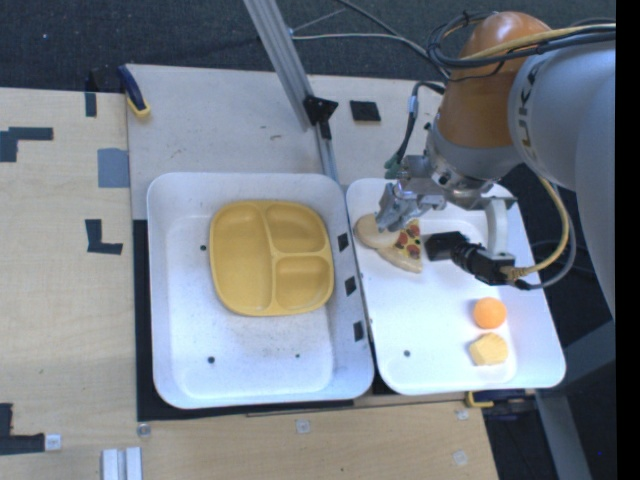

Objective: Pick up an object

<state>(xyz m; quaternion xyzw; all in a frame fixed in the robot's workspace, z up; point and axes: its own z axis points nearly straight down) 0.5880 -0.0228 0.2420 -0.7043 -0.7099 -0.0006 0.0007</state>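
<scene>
Pizza slice [398, 246] lies directly beneath the jaws.

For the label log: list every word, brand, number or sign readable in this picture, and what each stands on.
None can be read in full.
Arm: dark lettering at the grey casing's edge, cut off and too blurred to read.
Yellow divided plate, pizza slice, orange ball, yellow block, the two white bins: no text.
</scene>
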